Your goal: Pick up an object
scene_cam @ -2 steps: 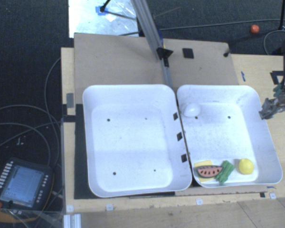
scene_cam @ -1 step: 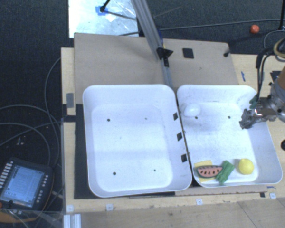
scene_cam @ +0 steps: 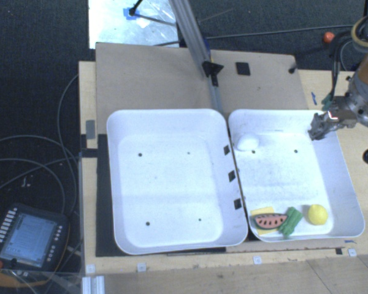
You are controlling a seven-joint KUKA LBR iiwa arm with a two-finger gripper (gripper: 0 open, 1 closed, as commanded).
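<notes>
The end effector (scene_cam: pixel 319 129) hangs over the right bin's (scene_cam: pixel 294 170) far right rim (grip unreadable). At its near edge lie a watermelon slice (scene_cam: pixel 269 220), ridged green piece (scene_cam: pixel 291 220) and round lemon (scene_cam: pixel 318 214); a white lump (scene_cam: pixel 246 143) sits far-left.

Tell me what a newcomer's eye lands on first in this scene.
The bright toys clustered at the near edge of the right bin stand out first: a watermelon slice, a green piece leaning against it, and a yellow lemon just beside them. A pale white object sits alone near that bin's far left corner. The tool hangs over the bin's far right edge, well away from the toys.
</notes>
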